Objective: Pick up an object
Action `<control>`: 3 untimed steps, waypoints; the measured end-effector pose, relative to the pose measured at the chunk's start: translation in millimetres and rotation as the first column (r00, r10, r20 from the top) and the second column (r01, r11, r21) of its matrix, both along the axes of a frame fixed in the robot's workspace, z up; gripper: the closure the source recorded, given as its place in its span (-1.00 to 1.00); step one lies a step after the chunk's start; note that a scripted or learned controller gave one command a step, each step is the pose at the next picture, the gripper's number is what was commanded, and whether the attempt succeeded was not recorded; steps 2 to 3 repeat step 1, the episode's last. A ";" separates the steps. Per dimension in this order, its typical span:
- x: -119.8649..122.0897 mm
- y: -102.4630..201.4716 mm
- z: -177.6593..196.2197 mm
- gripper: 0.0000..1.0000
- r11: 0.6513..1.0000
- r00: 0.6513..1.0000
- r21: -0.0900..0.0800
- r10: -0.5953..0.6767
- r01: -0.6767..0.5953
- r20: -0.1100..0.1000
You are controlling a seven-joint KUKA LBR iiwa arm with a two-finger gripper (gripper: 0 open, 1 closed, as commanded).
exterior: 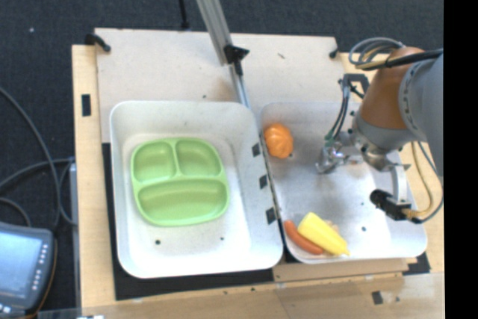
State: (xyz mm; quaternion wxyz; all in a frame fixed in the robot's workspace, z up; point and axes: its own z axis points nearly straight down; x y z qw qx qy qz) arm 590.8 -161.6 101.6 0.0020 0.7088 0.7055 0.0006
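Two bins, jaws (328,159) state unclear, orange (278,140) near, corn (323,234) beside carrot (300,237), green tray (179,181) apart

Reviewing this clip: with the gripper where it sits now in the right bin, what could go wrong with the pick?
1. The gripper is over bare bin floor, apart from the orange, so closing here would likely grab nothing.
2. The corn and carrot lie touching against the bin's near wall, leaving little finger room.

Grey arm with an orange band

The arm (403,104) was rounded and grey, banded orange, with looped cables; its gripper (328,159) was silver metal.
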 end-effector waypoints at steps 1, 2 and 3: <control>42.8 33.2 17.0 1.00 1.000 1.000 0.001 0.011 -0.011 0.002; 42.8 33.2 17.0 1.00 1.000 1.000 0.001 0.011 -0.011 0.002; 42.8 33.2 17.0 1.00 1.000 1.000 0.001 0.011 -0.011 0.002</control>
